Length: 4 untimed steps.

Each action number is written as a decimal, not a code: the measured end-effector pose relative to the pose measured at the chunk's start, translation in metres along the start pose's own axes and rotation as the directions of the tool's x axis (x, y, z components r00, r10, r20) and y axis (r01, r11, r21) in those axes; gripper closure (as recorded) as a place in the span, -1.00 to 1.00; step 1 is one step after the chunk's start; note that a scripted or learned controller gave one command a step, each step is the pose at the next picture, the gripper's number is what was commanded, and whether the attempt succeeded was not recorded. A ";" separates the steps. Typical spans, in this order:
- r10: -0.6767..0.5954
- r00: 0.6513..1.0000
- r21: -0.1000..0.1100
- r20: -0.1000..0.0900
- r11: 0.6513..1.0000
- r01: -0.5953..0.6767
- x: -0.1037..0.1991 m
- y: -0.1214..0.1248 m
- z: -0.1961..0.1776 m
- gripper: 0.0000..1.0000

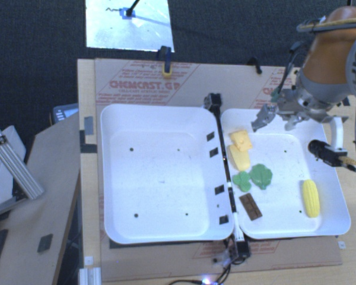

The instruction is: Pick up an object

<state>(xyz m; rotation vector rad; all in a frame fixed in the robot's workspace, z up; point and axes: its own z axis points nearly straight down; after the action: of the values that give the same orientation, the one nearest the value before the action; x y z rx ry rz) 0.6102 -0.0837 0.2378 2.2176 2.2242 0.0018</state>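
— What is on the bench?

— Two shallow white bins sit side by side. Along the right bin's [329, 221] left wall lie yellow blocks [240, 149], green pieces [255, 177] and a brown bar [250, 206]; a corn cob [310, 198] lies near its right edge.

— And your gripper?

— My gripper [280, 116] hangs over that bin's far edge, fingers spread, nothing between them, apart from every object.

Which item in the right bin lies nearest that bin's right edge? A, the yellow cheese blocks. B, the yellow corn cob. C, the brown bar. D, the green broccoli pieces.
B: the yellow corn cob lies by the right wall of the right bin, while the cheese blocks, broccoli pieces and brown bar sit toward the bin's left side.
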 end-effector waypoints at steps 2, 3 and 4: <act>-0.003 1.000 -0.007 0.002 1.000 0.003 -0.016 -0.014 0.151 -1.00; 0.003 1.000 -0.004 0.001 1.000 -0.003 -0.007 -0.067 0.151 -1.00; -0.002 1.000 -0.009 0.003 1.000 0.002 -0.028 0.012 0.151 -1.00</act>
<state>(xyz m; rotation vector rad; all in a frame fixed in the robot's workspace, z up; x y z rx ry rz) 0.6224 -0.1119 0.0866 2.2096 2.2201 0.0080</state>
